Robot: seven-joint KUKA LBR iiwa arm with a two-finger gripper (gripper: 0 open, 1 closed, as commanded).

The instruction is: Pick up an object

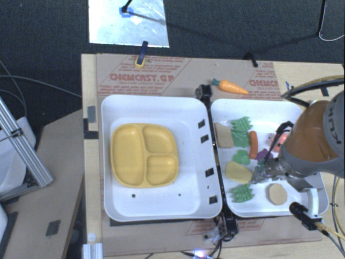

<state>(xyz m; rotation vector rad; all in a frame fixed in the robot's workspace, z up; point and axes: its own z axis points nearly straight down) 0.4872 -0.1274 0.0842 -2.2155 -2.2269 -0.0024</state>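
Note:
The right bin [269, 108] holds several toy foods: a tan bread slice [223, 135], a green leafy piece [241, 125], an orange-red sausage [253, 140], a purple piece [262, 155], a pale yellow wedge [237, 171], a green sprig [242, 193] and a tan round biscuit [277, 193]. My gripper [262, 173] is low in this bin, just right of the yellow wedge and below the purple piece. The arm's orange band [315, 136] hides the bin's right part.
A yellow three-compartment plate [144, 154] lies in the left bin [156, 104]. A toy carrot [230, 87] rests on the cardboard behind the bins. Black clips [204, 93] mark the divide between the bins. A blue and yellow tool [141, 54] lies at the back.

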